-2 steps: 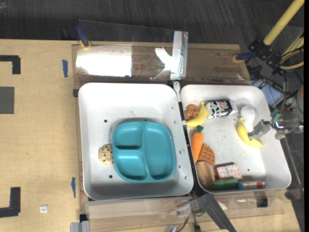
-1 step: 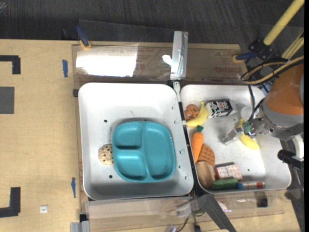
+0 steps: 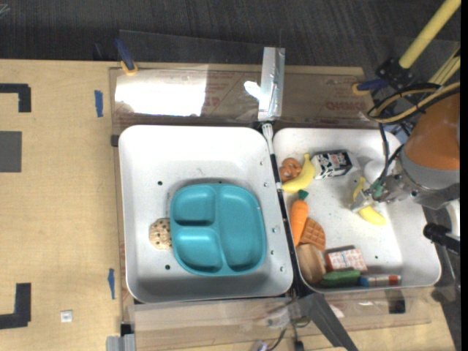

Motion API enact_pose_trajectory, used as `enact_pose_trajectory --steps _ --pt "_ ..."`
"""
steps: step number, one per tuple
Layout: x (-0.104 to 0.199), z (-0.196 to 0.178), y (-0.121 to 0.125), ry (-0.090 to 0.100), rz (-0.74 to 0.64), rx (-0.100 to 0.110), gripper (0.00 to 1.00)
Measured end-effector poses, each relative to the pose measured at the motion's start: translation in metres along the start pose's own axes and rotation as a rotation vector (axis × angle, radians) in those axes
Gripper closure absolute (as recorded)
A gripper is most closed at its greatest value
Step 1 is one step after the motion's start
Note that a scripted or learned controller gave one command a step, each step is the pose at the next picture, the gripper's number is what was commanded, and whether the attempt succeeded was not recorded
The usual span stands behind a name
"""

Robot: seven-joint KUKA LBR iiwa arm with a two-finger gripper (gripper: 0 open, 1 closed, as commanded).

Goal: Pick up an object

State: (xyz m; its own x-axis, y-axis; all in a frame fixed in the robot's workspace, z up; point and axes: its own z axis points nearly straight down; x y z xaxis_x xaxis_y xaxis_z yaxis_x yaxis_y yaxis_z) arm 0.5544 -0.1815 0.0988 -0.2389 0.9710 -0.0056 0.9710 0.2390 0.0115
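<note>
The landmark here is the right-hand white bin [image 3: 420, 265], which carries nearly all the small items. The grey arm with its orange band [image 3: 439, 141] comes in over that bin's right rim, and its gripper [image 3: 376, 191] hangs low over the bin's upper right part. Just beneath and beside the gripper lies a small yellow piece [image 3: 371, 215], resting on the bin floor; another yellow bit [image 3: 359, 189] shows right at the tool's tip. Whether the fingers are spread or closed, and whether they grip anything, I cannot tell from this slanted view, since the wrist hides them.

Along the bin's left wall lie a banana [image 3: 301, 178] with an orange-brown toy [image 3: 290, 168] touching it, then a carrot [image 3: 299, 219], a waffle-like brown piece [image 3: 314, 234] and a tan bread-like item [image 3: 309, 262] toward the near corner. A small black and white carton [image 3: 330, 162] sits near the bin's far wall, well left of the gripper. By the near wall rest a small red and white box [image 3: 344, 258], a green item [image 3: 341, 276] and a marker [image 3: 378, 278].

To the left of this bin, the second white bin [image 3: 139, 152] holds a teal divided plate [image 3: 217, 227] with a cookie [image 3: 160, 232] touching its left edge. Both bins sit on the bench [image 3: 51, 196].
</note>
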Motion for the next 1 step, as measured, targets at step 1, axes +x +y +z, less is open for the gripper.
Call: enact_pose_trajectory --steps 1 --pt "0.0147 -0.1216 0.0573 0.001 0.16 0.001 1.0"
